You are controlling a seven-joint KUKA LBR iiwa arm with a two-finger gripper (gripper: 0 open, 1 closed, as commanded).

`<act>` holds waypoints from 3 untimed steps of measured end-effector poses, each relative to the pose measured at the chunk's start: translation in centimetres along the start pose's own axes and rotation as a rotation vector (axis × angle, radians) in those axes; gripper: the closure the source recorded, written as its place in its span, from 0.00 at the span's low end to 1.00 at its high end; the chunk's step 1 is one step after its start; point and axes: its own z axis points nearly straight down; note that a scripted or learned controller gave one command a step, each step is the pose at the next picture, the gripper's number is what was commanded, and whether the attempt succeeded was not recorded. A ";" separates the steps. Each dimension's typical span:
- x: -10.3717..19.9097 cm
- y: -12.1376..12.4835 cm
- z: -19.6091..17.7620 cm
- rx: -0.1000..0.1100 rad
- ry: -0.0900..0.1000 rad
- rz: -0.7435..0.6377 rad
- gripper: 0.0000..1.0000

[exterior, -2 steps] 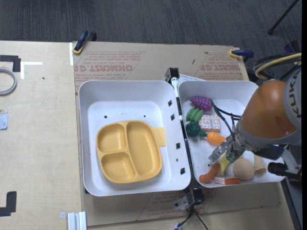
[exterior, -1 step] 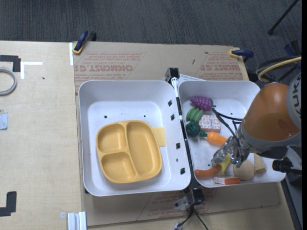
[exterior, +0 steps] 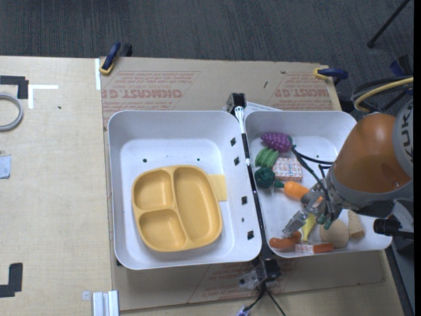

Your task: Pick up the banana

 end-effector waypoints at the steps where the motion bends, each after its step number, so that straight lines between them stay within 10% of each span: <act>1: 0.0 0.0 0.0 0.000 0.000 0.000 0.00; 2: 2.9 3.4 -9.9 0.001 0.003 -0.125 0.00; 3: 0.3 0.2 -0.7 0.002 0.005 -0.348 0.00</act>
